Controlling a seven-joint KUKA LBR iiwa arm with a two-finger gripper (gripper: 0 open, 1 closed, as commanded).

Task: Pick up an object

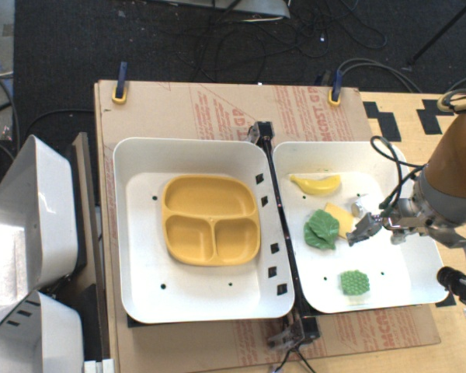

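**Arm low over the right bin, gripper beside the green piece**

While the grey arm with the orange band (458,158) is reaching in from the right, its dark two-finger gripper (363,230) is hanging low over the right shallow white bin (419,282). The fingertips are sitting just beside the crumpled green leaf-shaped piece (321,229) and the pale yellow wedge-shaped block (341,217), on their right side. How far the jaws are standing apart I cannot tell: the tips are reading as one dark blur at this angle, and nothing is visibly sitting between them.

The green piece is lying near the middle of the right bin, touching the yellow block at its upper right. A curved yellow banana-shaped toy (317,183) is lying above them, towards the bin's far side, apart from both. A small round green bumpy object (355,283) is resting near the bin's front edge, well apart from the gripper.

In the left shallow white bin (136,231), a yellow three-compartment plastic tray (211,218) is lying flat around the middle.

Both bins are sitting side by side on a brown cardboard sheet (217,107) that is covering the bench.
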